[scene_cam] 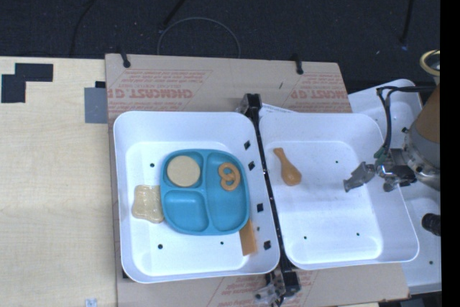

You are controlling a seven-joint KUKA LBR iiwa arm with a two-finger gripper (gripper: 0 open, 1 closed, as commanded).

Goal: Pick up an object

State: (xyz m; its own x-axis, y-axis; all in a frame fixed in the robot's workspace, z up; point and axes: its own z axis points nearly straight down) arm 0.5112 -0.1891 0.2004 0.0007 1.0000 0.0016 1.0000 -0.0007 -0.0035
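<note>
Here the end effector (357, 180) hangs beside the wooden spoon (287, 166).

Grey metal gripper (357, 180), black cable looping above, orange band on arm.

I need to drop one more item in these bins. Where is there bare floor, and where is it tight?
Most room: the right bin, below and right of the wooden spoon, up to the end effector. The left bin is crowded: the blue tray fills its floor, leaving strips along the walls.
</note>
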